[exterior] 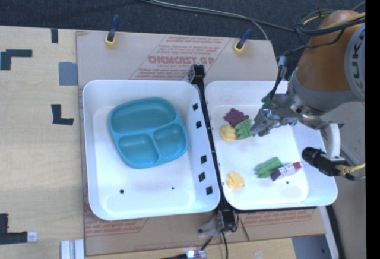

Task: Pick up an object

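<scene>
In the camera view, the surface [35, 151] carries two shallow white bins side by side. The left bin [98, 192] holds a blue divided plate [148, 132], lying flat. The right bin [317, 192] holds several small toy pieces: a purple piece [236, 115], a green piece [243, 128] just beside it, and a yellow piece [228, 132] touching the green one. Lower in the same bin there are a second yellow piece [235, 180], a second green piece [268, 166], and a small marker-like tube [287, 170] touching that green piece.

The arm comes from the right, and the pincer [259, 127] is low over the upper cluster, its tip just beside the green piece. Whether the pincer is apart or closed I cannot tell, and I see nothing clearly held in it.

The nearest candidate for picking is the green piece. It looks small and light, probably plastic or rubber, so weight is no problem. I judge that the difficulty is the crowding: the yellow and purple pieces lie so close that a closing pincer may push them or catch two together. The best hold would be across the narrow sides of the green piece, on its free right edge. Its surface may be smooth, so a centred grip matters.
</scene>
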Tool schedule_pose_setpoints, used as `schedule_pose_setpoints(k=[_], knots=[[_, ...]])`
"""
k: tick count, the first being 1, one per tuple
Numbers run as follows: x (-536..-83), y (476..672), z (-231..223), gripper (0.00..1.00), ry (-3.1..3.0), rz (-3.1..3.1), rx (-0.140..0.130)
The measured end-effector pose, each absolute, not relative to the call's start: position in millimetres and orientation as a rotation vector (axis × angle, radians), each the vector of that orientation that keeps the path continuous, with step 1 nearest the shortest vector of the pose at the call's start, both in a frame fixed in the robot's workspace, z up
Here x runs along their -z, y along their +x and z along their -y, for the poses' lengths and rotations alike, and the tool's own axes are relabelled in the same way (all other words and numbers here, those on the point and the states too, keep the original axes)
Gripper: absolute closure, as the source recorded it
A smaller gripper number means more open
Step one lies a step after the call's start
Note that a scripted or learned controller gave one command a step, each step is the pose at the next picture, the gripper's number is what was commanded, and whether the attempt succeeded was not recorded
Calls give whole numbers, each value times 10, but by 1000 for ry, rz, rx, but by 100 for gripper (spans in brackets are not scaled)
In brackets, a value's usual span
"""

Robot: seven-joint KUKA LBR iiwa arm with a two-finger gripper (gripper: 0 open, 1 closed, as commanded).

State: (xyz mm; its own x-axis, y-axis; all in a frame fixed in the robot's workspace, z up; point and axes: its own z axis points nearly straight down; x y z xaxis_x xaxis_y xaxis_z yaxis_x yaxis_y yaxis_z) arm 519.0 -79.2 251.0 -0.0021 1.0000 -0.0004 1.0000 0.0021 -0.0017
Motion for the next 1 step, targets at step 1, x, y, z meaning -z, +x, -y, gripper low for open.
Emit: schedule_pose_setpoints(k=[1], knots=[[-2540,5214,241,100,-2215,2226,-1]])
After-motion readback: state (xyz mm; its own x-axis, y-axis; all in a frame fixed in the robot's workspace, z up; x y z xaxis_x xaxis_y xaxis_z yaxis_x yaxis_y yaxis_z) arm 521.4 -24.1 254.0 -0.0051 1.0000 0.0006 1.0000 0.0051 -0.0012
